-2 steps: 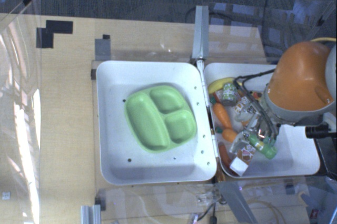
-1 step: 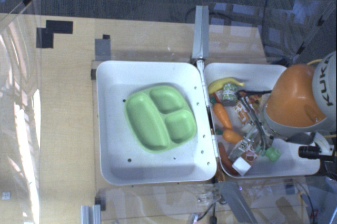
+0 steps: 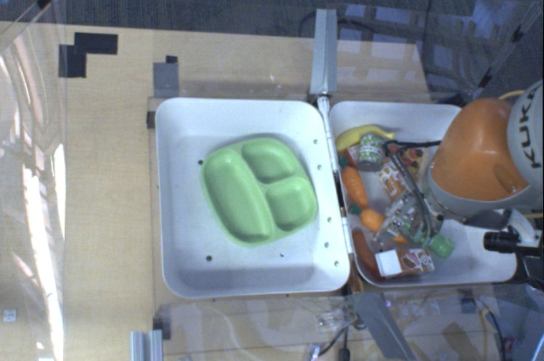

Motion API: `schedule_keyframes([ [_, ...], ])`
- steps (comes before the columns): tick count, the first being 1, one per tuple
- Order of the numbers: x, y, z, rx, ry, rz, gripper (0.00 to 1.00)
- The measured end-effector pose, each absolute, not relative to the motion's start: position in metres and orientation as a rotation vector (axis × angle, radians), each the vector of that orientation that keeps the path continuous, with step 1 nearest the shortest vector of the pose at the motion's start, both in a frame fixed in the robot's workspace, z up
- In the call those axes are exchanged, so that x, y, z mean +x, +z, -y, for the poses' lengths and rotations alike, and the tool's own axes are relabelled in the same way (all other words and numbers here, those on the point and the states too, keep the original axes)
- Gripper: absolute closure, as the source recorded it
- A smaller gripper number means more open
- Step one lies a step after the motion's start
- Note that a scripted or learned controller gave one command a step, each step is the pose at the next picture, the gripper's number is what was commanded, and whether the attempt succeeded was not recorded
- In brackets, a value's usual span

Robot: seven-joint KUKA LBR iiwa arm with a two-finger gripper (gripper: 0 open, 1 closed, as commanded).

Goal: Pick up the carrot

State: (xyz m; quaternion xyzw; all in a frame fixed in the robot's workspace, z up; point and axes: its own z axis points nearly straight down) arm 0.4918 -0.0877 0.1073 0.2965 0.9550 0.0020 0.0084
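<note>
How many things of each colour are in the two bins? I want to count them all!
Green: 2, the divided plate and a small green block.
Yellow: 1, the banana.
Orange: 2, the carrot and a small orange piece.
Red: 1, a long piece at the bin's near edge.
Mixed colours: 3, packets.
Total: 9 that I can tell apart.

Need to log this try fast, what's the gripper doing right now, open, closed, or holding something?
Gripper: low in the right bin among the clutter, beside the carrot; whether it is open, closed or holding anything cannot be told.
</note>
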Motion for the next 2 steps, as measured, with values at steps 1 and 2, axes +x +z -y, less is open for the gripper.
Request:
schedule_keyframes([
  [1,0.489,0.186,0.023,1.164,0.005,-2.911,1.00],
  [2,0.489,0.231,0.048,1.434,0.005,-2.788,1.00],
])
